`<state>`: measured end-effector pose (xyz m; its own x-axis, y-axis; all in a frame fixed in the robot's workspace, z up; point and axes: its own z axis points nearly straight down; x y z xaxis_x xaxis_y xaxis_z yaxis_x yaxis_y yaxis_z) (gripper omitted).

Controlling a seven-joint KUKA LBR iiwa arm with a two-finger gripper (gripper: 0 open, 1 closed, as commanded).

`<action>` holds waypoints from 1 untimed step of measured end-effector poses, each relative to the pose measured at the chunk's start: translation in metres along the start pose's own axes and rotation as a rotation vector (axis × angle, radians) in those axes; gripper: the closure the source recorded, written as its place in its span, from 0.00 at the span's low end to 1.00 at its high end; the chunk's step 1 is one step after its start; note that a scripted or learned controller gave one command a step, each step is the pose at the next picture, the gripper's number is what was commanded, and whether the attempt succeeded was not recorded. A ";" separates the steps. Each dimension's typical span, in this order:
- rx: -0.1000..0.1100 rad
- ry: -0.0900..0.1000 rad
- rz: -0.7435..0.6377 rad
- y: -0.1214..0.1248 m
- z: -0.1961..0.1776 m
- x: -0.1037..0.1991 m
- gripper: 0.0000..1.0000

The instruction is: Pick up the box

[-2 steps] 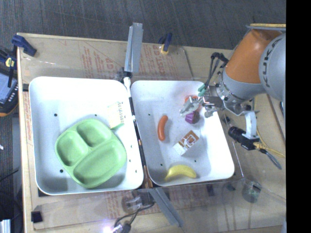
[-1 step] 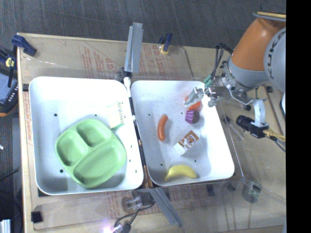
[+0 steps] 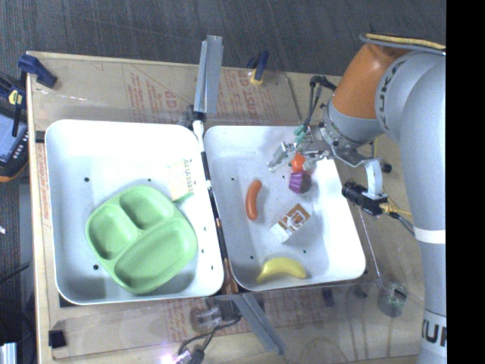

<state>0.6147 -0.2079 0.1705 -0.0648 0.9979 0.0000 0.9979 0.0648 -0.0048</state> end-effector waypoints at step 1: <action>0.000 0.001 0.008 0.020 0.078 -0.001 0.00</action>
<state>0.6342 -0.2074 0.0926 -0.0568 0.9984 0.0005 0.9984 0.0568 -0.0050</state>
